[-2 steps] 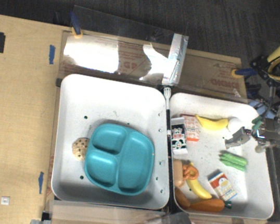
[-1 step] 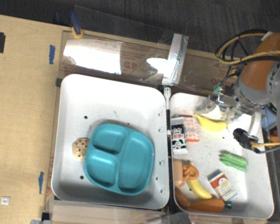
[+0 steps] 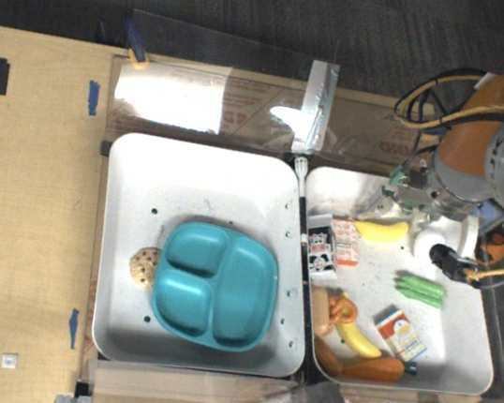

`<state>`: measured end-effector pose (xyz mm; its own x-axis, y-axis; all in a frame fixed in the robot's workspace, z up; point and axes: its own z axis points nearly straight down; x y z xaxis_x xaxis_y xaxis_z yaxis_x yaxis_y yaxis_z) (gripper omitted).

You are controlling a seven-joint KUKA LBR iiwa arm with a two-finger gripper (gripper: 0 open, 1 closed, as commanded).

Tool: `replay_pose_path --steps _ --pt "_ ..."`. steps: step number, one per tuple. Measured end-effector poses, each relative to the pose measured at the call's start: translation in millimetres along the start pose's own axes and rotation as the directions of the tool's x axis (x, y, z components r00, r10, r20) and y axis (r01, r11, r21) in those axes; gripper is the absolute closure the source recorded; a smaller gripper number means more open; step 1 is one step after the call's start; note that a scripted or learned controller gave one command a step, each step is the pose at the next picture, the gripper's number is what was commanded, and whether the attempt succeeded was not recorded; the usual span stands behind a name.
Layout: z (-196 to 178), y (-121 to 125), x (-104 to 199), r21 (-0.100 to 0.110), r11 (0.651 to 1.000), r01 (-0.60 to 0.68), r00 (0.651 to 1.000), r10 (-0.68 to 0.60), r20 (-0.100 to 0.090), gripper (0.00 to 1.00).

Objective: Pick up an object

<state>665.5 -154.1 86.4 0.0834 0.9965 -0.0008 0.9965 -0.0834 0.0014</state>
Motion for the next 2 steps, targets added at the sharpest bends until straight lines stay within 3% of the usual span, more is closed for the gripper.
replay_pose_path --steps 1,2 --pt "1 -22 0 0.002 1.000 -0.023 1.000 0.023 -0.001 0.00" --pt "-16 -42 0 0.002 0.995 0.103 0.995 -0.103 -0.002 0.00"
